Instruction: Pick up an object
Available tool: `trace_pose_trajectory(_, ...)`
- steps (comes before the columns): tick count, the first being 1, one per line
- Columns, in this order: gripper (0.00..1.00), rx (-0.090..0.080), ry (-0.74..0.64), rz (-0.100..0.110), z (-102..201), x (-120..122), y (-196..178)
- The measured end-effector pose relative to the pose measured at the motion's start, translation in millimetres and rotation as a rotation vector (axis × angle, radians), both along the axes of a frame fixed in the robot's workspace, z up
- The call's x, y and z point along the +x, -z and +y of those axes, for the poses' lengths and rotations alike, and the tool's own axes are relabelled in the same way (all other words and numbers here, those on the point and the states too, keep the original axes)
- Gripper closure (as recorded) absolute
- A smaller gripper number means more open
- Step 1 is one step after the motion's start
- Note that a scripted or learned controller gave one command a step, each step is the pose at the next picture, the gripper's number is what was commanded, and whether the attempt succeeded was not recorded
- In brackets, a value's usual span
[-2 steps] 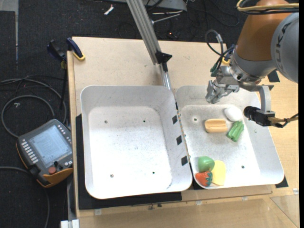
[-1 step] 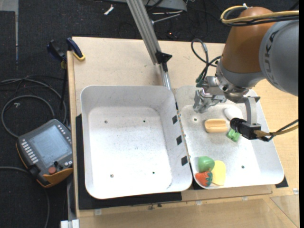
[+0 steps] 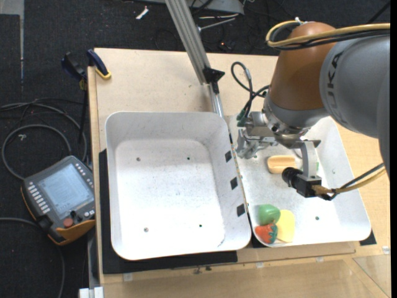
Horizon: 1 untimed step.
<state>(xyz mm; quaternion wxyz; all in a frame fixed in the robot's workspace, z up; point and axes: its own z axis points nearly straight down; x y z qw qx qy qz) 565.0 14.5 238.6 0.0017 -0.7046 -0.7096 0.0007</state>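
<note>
Nearest you, in the right bin point(image 3: 347, 228), three small things sit bunched in its front-left corner: a green piece point(image 3: 268, 213) lies just behind a red piece point(image 3: 265, 232) and a yellow piece point(image 3: 286, 226). All three touch or nearly touch each other, and they press against the bin's left wall. They are too small for you to name more closely.

A little farther back, near the middle of that bin, a tan oblong object point(image 3: 281, 162) lies flat. It is apart from the cluster and partly under the wrist. A black block point(image 3: 301, 182) fixed to the wrist hangs just in front of it.

The gripper point(image 3: 248, 144) is low over the bin's left wall, just left of the tan object. You cannot tell from this angle whether it is parted or closed, and nothing shows in its grasp. Above it the arm point(image 3: 347, 79) reaches in from the right, and its orange band point(image 3: 304, 67) covers the bin's far side.

The left bin point(image 3: 167, 185) lies alongside, with its right edge overlapping the right bin's rim. On the floor to its left a teach pendant point(image 3: 59, 194) rests among cables.

Farther back, the wooden bench point(image 3: 149, 85) shows bare. An aluminium pole point(image 3: 189, 36) slants over its far edge, and a black and yellow clamp point(image 3: 93, 64) sits at the far-left corner.
</note>
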Motion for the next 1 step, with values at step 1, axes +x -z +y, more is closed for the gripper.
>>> trace_pose_trajectory(1,1.0,0.001,-0.003,-0.001,59.7,-16.9,-4.3)
